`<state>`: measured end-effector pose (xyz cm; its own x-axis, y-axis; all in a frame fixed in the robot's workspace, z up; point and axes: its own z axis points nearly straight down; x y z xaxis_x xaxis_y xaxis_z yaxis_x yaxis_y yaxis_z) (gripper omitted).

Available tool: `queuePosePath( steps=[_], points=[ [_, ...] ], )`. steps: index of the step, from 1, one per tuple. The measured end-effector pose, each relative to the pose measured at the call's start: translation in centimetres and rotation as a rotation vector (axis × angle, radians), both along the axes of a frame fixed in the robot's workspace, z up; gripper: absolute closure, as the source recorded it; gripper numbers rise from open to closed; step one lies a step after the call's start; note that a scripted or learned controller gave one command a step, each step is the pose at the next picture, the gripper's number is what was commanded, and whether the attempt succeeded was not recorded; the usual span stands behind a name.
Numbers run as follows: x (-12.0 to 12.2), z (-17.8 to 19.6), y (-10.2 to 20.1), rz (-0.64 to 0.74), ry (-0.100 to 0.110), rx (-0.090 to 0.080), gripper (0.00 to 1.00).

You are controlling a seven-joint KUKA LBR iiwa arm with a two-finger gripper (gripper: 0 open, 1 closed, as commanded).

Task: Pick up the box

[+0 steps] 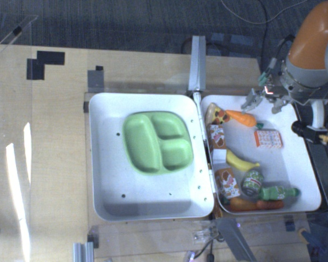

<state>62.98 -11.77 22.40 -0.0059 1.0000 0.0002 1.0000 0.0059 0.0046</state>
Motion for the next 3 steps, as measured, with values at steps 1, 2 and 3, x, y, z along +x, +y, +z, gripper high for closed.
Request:
queuePosePath(
  steps=[1, 2, 3],
  points=[
    [-3.3, -2.1, -4.8, 0.094, -0.001, -0.002, 0.00],
    [-0.8, -12.9, -8.5, 0.283, -0.002, -0.003, 0.00],
    [-3.3, -13.5, -8.7, 0.287, -0.006, -0.004, 0.00]
  ],
)
